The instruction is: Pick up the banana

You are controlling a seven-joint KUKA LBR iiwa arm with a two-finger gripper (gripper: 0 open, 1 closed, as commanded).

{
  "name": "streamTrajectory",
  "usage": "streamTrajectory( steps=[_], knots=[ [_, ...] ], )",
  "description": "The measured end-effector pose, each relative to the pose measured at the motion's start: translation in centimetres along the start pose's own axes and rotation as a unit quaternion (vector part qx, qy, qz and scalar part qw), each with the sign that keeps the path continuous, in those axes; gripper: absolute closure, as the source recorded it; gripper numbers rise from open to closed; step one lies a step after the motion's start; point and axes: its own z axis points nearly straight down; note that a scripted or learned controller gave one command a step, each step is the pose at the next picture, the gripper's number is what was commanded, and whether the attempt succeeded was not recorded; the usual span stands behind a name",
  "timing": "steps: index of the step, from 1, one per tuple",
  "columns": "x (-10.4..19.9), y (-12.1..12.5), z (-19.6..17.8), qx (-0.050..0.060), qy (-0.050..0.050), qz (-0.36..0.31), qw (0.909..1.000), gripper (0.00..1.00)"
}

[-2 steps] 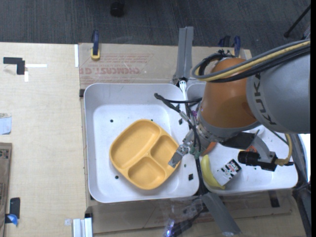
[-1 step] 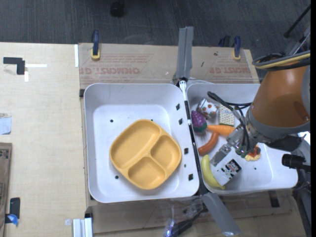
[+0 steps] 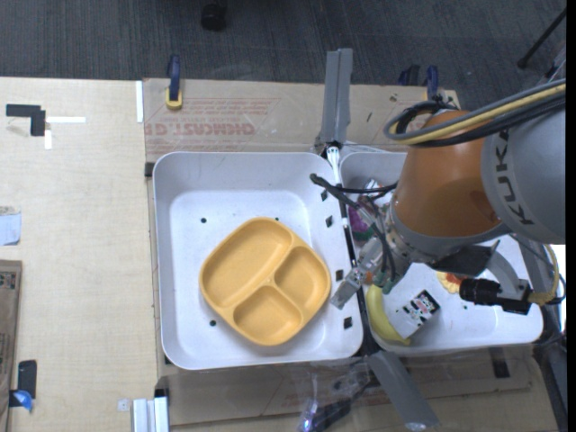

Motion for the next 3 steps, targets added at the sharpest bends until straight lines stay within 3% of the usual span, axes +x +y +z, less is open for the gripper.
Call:
streamTrajectory(
  steps=[1, 2, 3],
  knots=[
    [-5.7, -6.6, -6.9, 0.000, -0.001, 0.084, 0.9965, 0.00],
    [-2.7, -3.2, 0.0, 0.000, 0.000, 0.008, 1.0000, 0.00],
    [3.1, 3.6, 0.0, 0.000, 0.000, -0.050, 0.9988, 0.00]
  ],
)
